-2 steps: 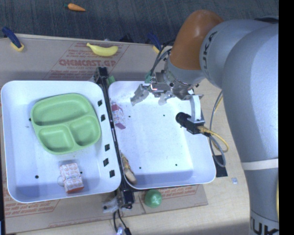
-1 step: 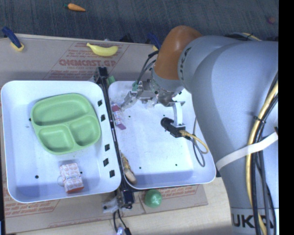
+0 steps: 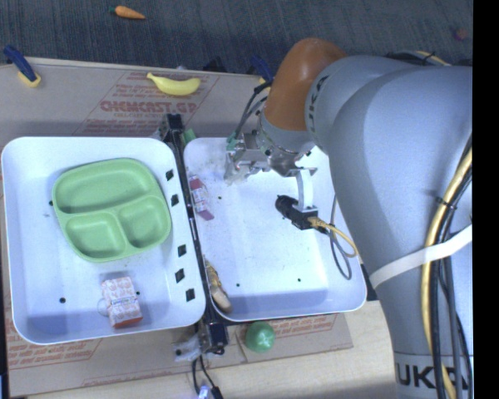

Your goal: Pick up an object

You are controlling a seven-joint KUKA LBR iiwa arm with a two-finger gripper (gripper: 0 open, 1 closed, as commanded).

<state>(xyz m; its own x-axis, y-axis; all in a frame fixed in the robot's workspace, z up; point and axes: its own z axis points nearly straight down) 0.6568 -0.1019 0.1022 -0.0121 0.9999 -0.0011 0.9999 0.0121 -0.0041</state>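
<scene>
Left bin: green divided plate, small carton. Right bin: pink packet by left wall. Claw low inside; grip state unreadable.

Small red-and-white packet lying flat at left edge of right white bin, frame centre; tan elongated item at that bin's lower-left corner.

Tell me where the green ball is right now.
The green ball sits on the cardboard just outside the right bin's near rim, close to the seam between the bins.
</scene>
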